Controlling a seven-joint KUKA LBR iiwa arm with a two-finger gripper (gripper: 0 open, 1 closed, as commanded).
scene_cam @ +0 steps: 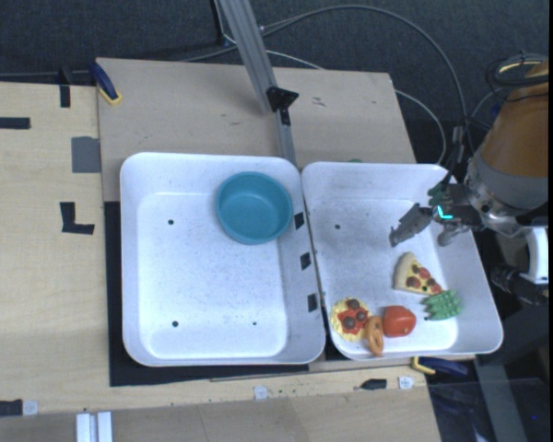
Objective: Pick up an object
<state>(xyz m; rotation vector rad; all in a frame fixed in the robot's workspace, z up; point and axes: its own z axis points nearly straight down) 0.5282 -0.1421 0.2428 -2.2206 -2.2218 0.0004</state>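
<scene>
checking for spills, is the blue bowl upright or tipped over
Upright. The blue bowl sits in the left bin with its round opening facing up and its inside visible.

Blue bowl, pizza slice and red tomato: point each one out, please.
Blue bowl (253, 207), camera view, centre of its inside.
Pizza slice (413, 273), camera view, middle of its topping.
Red tomato (399, 320), camera view, middle of its red top.

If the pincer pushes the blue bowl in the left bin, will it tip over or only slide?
The blue bowl looks wide and low, standing upright on its base, so it would probably slide rather than tip. The left bin floor seems smooth, which likely helps sliding. Its thin rim suggests light plastic, so a push high on the wall might still rock it.
</scene>
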